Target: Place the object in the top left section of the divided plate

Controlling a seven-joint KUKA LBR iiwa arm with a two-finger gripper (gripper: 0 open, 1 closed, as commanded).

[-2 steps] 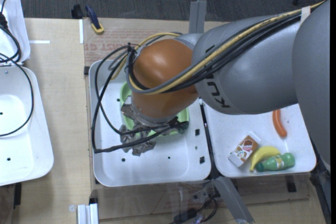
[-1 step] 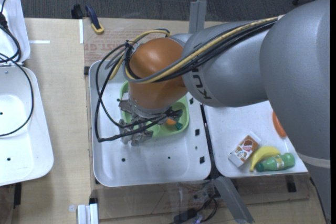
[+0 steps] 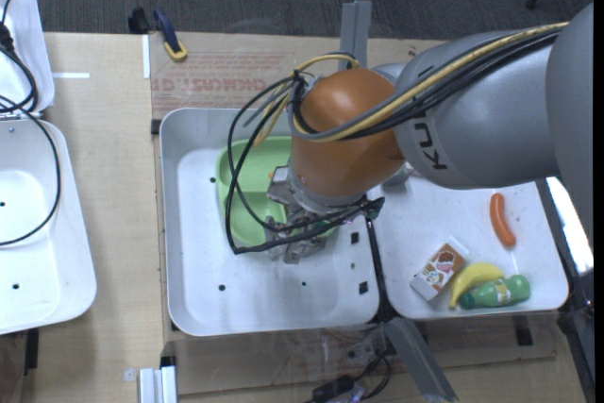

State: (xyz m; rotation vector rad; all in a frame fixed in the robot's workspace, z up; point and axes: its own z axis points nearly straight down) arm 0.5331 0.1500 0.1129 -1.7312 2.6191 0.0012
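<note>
A light green divided plate [image 3: 247, 189] lies in the left white bin [image 3: 193, 231], toward its upper middle, and the arm covers most of it. My gripper [image 3: 300, 236] hangs low over the plate's lower right part, under the orange wrist band [image 3: 344, 132]. Black cables loop across the plate's left side. What lies on the plate beneath the wrist is hidden.
The right bin [image 3: 538, 297] holds an orange carrot-like stick [image 3: 502, 219], a small snack carton [image 3: 440, 270], a yellow banana [image 3: 474, 279] and a green bottle [image 3: 497, 293]. A white appliance with black cables [image 3: 24, 156] stands at the left. A clamp [image 3: 168, 35] lies on the cardboard behind the bins.
</note>
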